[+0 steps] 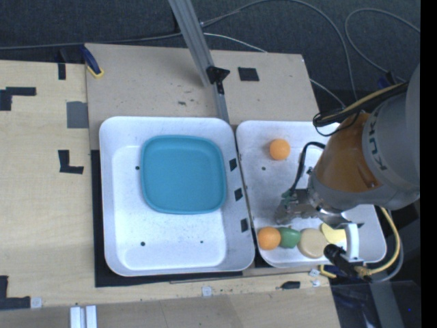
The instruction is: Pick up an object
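Right bin (263, 173): gripper (292, 207), jaw state indiscernible, at 12 o'clock above a 3-to-9 row: orange ball (268, 238), green piece (289, 238), beige disc (311, 242).

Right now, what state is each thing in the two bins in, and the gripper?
Blue plate: lying flat in the left bin, untouched.
Upper orange ball: resting alone in the right bin.
Lower orange ball: at the right bin's near edge, beside the green object.
Cream object: lying next to the green one.
Yellow object: partly hidden by the arm.
Gripper: low over the right bin, just above the cluster; grip unclear.
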Available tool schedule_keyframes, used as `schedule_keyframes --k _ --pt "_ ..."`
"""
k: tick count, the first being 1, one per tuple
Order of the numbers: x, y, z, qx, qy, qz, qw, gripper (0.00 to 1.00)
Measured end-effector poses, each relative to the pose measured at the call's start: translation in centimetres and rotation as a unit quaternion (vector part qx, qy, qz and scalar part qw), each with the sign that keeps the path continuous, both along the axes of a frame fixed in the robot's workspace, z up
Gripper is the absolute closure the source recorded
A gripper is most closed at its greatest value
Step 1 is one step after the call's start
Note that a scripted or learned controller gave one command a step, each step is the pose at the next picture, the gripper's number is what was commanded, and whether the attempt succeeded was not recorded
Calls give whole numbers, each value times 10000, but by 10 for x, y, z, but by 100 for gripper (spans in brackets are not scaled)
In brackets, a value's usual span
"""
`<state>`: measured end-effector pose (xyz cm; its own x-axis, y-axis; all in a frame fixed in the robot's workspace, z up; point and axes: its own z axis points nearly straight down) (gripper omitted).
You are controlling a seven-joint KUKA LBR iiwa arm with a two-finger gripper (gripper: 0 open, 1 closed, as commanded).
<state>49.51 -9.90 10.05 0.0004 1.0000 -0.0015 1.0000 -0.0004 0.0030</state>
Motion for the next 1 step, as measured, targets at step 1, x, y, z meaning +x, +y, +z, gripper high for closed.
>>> schedule_keyframes --k 1 --pt "-3 10 53 7 -4 9 10000 100"
